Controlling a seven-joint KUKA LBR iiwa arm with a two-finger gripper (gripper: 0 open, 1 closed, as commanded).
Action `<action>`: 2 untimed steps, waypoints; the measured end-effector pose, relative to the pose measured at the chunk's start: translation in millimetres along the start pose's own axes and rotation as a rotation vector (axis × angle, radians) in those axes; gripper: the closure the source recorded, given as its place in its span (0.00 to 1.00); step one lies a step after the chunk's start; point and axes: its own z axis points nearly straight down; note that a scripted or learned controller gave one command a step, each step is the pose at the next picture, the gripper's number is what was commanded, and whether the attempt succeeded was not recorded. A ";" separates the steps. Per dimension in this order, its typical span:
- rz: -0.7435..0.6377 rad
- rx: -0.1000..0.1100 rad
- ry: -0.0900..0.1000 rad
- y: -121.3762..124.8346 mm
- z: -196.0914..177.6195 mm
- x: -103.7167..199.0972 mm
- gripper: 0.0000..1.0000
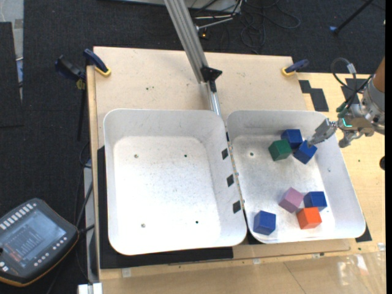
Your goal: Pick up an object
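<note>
Several small cubes lie in the right bin [343, 182]. A green cube [280, 150] and two blue cubes [292, 137] [304, 152] cluster at the back. Toward the front sit a lilac cube [292, 199], a blue cube [315, 199], an orange-red cube [309, 217] and another blue cube [264, 222]. My gripper [332, 136] hangs over the bin's right rim, tilted leftward and open. One fingertip [318, 133] is just above and right of the nearer back blue cube. Nothing sits between the fingers.
The left bin [116, 164] stands beside the right one. A slanted metal pole [190, 35] runs down to the bins' shared back edge. Yellow-tipped clamps [98, 63] [294, 67] hold the board's back corners. A teach pendant [30, 241] lies at the lower left.
</note>
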 end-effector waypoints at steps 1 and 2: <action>0.002 0.006 0.002 3.3 63.2 3.6 0.00; 0.002 0.005 0.002 1.2 114.0 14.1 0.00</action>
